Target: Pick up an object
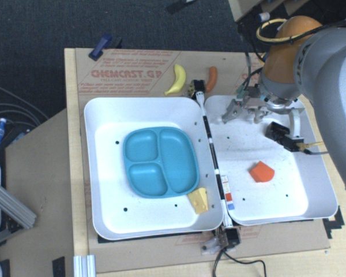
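An orange block (262, 172) lies in the middle of the right bin (311, 203). My gripper (244, 115) hangs over the far left part of that bin, well behind the block and apart from it. Its fingers (227, 116) stand spread open, with only white bin floor showing between them. In the left bin (104, 212) lie a blue divided plate (161, 160) and a yellow wedge (199, 201), the wedge near the front right corner.
A yellow banana (176, 79) and an orange carrot-like piece (211, 78) lie on the bench behind the bins. A blue object (100, 48) sits at the bench's far left corner. The arm's grey body (328, 79) covers the right bin's far right.
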You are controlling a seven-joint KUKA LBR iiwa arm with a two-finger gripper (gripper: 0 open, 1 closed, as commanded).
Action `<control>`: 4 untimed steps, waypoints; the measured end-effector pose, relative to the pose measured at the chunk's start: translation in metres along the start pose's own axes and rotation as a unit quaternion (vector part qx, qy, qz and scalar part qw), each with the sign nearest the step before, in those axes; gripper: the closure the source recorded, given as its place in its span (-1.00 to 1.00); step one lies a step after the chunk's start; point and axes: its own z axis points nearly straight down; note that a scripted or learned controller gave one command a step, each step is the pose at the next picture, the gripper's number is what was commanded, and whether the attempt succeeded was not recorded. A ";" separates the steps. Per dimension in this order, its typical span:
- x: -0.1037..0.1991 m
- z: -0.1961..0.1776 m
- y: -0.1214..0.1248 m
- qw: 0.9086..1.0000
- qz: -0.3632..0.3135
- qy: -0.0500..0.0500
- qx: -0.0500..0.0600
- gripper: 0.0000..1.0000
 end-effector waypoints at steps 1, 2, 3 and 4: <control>-0.065 0.010 -0.001 1.000 0.001 0.000 -0.001 -1.00; -0.070 0.010 0.000 1.000 0.001 0.000 -0.001 -1.00; -0.070 0.000 0.001 1.000 0.000 -0.001 -0.003 1.00; -0.070 0.000 0.000 1.000 0.000 -0.001 -0.002 -1.00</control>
